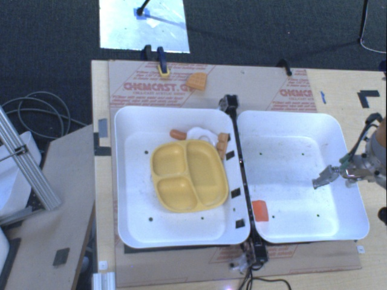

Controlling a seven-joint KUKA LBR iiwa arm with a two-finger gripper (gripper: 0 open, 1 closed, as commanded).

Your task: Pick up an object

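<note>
- Orange block [259,210] is lying in the right bin [347,222], at its near-left corner, close to the divider.
- Your end effector [325,178] is hovering near the right wall, so the block is sitting leftward and nearer the front.
- You cannot tell whether it is open or closed.

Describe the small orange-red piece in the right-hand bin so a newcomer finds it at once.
Start at the right bin, the one the gripper is over. Go to its near-left corner, beside the divider between the bins. The orange-red block lies flat there alone, redder than the tan bits by the yellow tray.
</note>
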